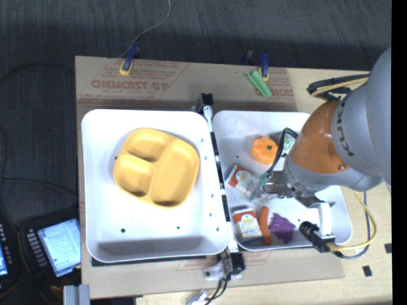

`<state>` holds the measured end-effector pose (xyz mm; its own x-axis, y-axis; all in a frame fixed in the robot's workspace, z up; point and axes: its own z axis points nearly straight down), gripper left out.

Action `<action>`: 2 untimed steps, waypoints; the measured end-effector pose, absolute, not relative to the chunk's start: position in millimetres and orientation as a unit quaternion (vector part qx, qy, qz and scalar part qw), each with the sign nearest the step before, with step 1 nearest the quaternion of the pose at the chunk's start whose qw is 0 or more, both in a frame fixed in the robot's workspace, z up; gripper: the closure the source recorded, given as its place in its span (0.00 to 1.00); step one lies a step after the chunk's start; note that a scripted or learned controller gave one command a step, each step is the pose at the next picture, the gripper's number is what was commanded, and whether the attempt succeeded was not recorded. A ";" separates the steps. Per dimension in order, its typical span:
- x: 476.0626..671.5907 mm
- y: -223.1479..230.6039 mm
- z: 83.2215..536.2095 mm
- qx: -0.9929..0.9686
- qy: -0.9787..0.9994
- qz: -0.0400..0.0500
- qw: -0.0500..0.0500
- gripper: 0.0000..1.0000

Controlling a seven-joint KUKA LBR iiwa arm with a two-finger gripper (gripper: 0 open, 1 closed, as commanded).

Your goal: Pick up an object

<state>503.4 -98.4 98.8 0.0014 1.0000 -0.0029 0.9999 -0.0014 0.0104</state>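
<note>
A green marker and blue clamps rest on the cardboard sheet.

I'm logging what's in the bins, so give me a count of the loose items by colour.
Yellow: 1, sectioned tray, left bin
Orange: 2, round fruit, carrot
Purple: 1, grapes
Red and white: 2, packets
Total: 6

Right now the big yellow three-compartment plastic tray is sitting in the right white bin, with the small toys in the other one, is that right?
Not quite: the camera view shows the big yellow three-compartment plastic tray in the left white bin. The small toys, such as the orange pumpkin and purple grapes, lie in the right white bin.
</note>
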 end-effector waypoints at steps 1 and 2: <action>503.2 -98.3 98.6 0.708 0.707 0.003 0.004 0.00; 552.8 -100.3 88.1 0.707 0.707 0.001 0.002 0.00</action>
